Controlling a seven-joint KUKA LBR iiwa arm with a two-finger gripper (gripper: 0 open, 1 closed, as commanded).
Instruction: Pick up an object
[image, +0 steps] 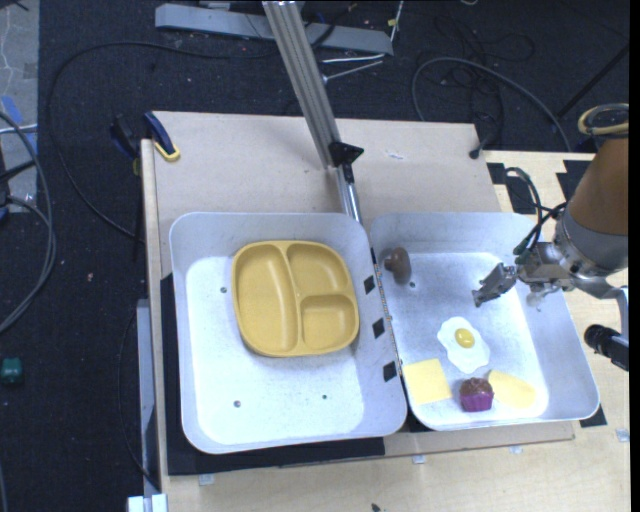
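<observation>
**A:** Has it grabbed anything yet?

**B:** Nope. The gripper hovers at the frame's right, jaws slightly apart with nothing between them. The fried egg, purple piece and brown lump all lie in the right bin.

Grey arm, orange band, seemingly metallic tool.

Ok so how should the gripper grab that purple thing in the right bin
Judging by its pose, grip the purple object across its chunky body, coming straight down from above. It stands proud of the bin floor, but flat yellow slices flank it left and right, so close the fingers along the front-back line. The gripper hovers further back.
</observation>
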